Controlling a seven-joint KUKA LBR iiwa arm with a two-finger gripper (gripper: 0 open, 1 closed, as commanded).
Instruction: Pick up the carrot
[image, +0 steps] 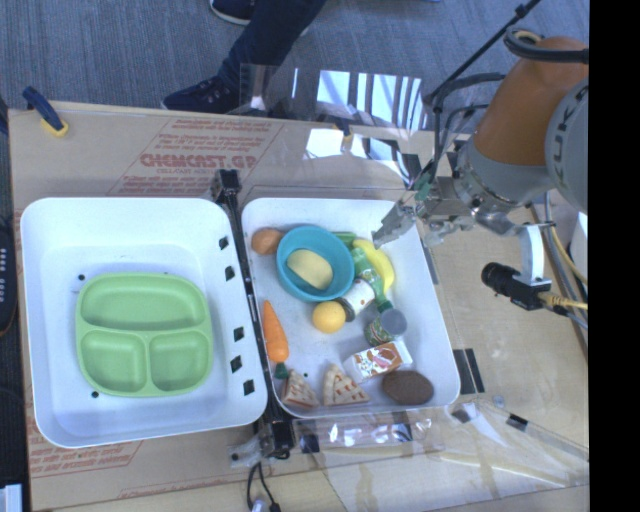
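In the camera view, two shallow white bins are seen side by side on the bench. The right bin (432, 300) is taken as the landmark. The carrot (275, 332) is found inside it, lying lengthwise along its left wall, just below a small brown item (265, 240) in the upper left corner and just above a dark green piece at the lower left. Nothing is touching the carrot from above.

Toward the middle of the right bin a blue bowl (315, 262) is seen, with a pale yellow item inside it. A banana (378, 266) is placed just right of the bowl, and a round yellow fruit (329, 317) just below it. Along the lower wall of the right bin, two wedge-shaped pieces, a small carton (379, 359) and a dark brown oval item (407, 387) are lined up.

To the left of the right bin, the left bin (40, 300) is occupied by a green divided plate (145, 334).

The gripper (388, 232) is held over the upper right corner of the right bin, well apart from the carrot. Nothing is seen between its fingers; how far the jaws are parted cannot be told.
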